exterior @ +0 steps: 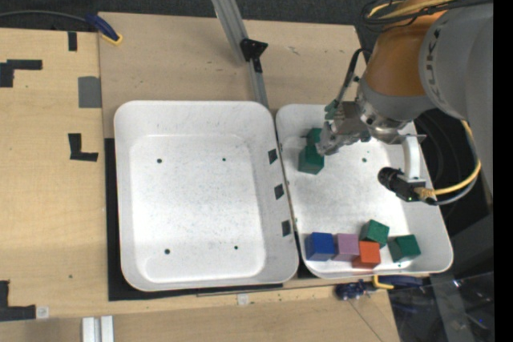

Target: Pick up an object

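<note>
A dark green block (311, 158) lies in the upper left part of the right bin (437, 232). My gripper (326, 138) hangs right at that block's upper right edge, and its tip overlaps the block in the camera view. Whether it touches or grips the block is not visible. Along the bin's near wall sit a blue block (321, 245), a purple block (348, 244), an orange block (369, 254) and two more green blocks (374, 232) (404, 247), all clustered together.
The left bin (128, 172) sits beside the right one, their rims touching. A slanted metal pole (228, 4) rises behind the bins. My arm's wrist and a black cable fitting (398, 182) hang over the right bin's right side.
</note>
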`<state>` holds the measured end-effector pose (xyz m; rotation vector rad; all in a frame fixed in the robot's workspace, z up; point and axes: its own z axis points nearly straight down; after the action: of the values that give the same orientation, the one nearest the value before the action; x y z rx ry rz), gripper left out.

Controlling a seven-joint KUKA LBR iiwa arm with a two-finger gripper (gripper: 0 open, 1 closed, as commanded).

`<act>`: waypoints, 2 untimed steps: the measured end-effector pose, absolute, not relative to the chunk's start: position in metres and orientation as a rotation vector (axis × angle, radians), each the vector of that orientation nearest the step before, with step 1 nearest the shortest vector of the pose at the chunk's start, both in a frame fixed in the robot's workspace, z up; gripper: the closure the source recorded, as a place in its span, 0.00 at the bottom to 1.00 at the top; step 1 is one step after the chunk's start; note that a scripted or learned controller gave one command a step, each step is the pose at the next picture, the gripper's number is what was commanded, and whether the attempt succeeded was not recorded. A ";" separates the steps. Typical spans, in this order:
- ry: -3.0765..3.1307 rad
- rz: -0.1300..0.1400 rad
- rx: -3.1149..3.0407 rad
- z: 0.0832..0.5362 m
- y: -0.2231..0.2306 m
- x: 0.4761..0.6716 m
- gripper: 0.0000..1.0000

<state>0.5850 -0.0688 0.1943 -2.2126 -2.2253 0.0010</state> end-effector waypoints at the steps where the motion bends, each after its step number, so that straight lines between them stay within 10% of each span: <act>1: -2.227 -0.001 -2.213 0.209 -0.024 0.572 1.00; 2: -2.227 0.002 -2.211 0.207 0.028 0.555 1.00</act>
<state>0.5545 0.0281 0.2068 -2.2113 -2.2265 0.0022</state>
